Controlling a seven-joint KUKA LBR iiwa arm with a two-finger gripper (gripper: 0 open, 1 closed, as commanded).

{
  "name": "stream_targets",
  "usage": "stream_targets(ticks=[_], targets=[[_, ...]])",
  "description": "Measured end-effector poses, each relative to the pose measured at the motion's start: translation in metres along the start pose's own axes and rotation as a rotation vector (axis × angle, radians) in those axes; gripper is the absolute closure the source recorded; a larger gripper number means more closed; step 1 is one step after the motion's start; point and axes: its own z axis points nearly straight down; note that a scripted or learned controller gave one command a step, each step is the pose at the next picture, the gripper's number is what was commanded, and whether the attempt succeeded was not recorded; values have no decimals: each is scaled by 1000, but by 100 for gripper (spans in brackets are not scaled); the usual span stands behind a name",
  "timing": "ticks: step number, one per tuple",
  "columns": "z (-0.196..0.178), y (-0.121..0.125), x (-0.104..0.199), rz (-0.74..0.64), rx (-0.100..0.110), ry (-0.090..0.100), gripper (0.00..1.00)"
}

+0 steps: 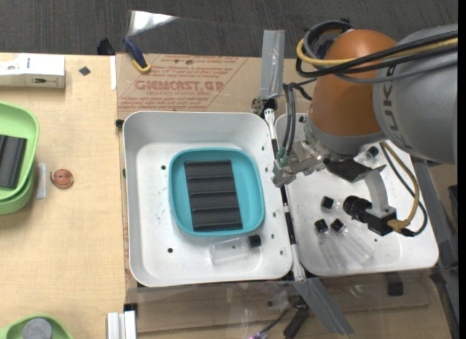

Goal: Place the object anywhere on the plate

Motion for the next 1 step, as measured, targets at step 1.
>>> stream_targets(ticks=[1], targets=[[0,0,0,0,0,0,0]])
